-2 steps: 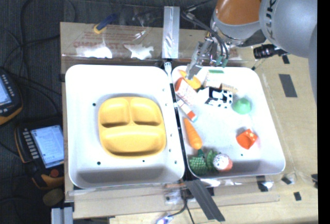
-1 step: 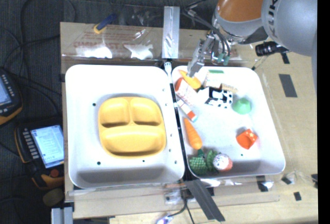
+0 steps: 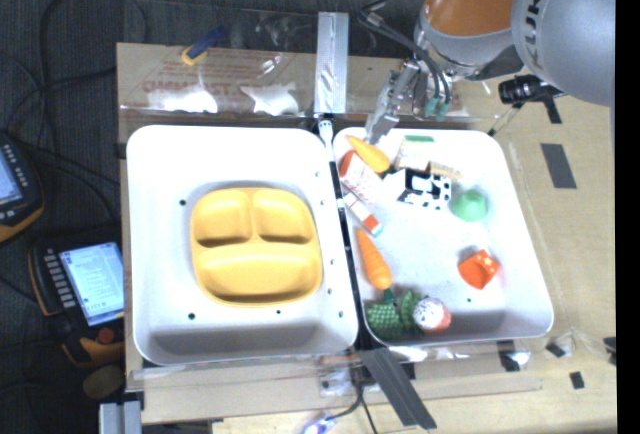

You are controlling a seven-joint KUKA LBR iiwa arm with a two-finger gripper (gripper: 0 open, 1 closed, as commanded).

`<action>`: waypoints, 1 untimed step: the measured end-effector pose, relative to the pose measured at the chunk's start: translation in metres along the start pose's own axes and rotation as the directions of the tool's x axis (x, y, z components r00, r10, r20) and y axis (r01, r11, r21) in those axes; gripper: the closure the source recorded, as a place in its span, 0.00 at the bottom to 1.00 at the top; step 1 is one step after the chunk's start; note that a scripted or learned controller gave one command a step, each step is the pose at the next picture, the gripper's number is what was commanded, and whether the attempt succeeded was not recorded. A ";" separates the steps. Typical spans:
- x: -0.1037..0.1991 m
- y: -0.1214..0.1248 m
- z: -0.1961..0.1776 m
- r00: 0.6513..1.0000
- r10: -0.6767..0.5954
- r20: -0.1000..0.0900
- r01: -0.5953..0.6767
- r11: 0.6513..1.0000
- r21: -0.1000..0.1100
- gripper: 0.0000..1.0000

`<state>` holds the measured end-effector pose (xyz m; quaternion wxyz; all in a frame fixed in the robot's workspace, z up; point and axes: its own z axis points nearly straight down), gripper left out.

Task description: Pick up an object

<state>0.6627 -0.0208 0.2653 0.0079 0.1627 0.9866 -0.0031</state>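
Note:
My gripper (image 3: 384, 127) hangs over the far left corner of the right bin (image 3: 520, 252), just above a yellow-orange banana-like toy (image 3: 368, 157). Beside that toy lie a red and white carton (image 3: 360, 190) and a black and white spotted box (image 3: 428, 187). Further right sits a green round piece (image 3: 469, 204), with an orange block (image 3: 478, 268) nearer the front. An orange carrot (image 3: 375, 260) lies along the bin's left wall. In the front corner are a green fuzzy toy (image 3: 392, 312) and a white and red ball (image 3: 432, 315).
The left bin (image 3: 160, 182) holds a yellow divided tray (image 3: 257, 242). A metal bar (image 3: 331, 62) and clear plastic sheeting (image 3: 220, 72) lie behind the bins. Handheld devices (image 3: 85, 282) and cables sit off the bench to the left.

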 end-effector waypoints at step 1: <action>-0.001 0.000 -0.010 1.000 0.000 0.004 0.000 1.000 0.000 1.00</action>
